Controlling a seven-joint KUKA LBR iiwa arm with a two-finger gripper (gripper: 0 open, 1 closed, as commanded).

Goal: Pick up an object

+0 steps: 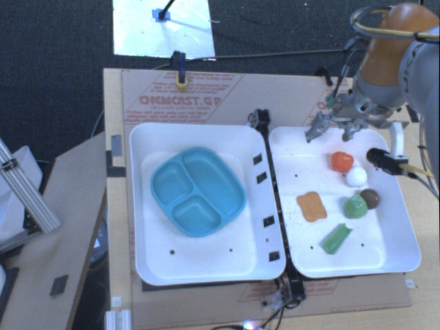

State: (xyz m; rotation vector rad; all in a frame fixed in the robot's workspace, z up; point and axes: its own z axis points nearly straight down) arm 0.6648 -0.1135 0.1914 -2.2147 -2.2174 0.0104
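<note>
Claw: gripper [332, 130] hangs spread open, gripping nothing — above the right bin's [292, 184] far edge.
Nearest target: red piece [342, 161] — just nearer the camera, slightly right of the claw.

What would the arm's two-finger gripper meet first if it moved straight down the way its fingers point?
Probably bare floor of the right-hand shallow white bin. The two-finger gripper hangs open at its back edge; the round red object sits just to the side, though depth is uncertain.

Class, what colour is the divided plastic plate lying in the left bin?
Light blue: the divided plastic plate shows best in the camera view.
</note>
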